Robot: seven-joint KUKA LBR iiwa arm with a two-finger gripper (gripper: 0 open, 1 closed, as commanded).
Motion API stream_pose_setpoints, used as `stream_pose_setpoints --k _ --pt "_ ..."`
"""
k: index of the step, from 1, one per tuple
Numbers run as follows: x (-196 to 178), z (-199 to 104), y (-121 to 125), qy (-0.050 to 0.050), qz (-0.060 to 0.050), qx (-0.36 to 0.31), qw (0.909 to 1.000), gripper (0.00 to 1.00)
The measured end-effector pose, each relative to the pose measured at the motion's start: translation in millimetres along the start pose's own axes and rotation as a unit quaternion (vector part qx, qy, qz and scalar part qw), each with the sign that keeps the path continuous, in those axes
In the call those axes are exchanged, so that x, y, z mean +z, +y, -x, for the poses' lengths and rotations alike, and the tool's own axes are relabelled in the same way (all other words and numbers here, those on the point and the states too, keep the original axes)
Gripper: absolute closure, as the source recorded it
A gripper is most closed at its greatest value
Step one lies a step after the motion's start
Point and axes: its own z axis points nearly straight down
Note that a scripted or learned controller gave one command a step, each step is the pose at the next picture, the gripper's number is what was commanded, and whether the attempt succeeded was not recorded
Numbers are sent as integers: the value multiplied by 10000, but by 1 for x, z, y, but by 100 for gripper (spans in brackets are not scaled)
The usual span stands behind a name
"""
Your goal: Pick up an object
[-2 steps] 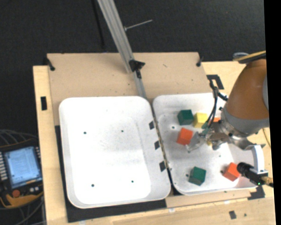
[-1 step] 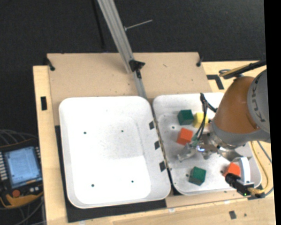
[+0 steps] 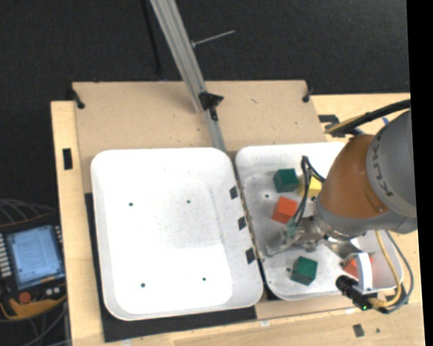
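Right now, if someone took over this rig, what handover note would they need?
Claw: low inside the right bin, near its left wall; whether it is open or shut cannot be told, and nothing can be seen held in it.
Objects: all in the right bin. Upper green block toward the back, orange block just below it, lower green block toward the front, a yellow piece partly hidden by the arm.
Done: no pick confirmed.
Left: grasp one object and lift it.
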Motion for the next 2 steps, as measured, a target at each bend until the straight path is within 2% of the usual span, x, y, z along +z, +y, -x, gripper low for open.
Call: stream_pose_setpoints --k 1,2 --pt "-12 0 1 15 22 33 10000 100" --pt "-74 3 2 5 17 -25 10000 100"
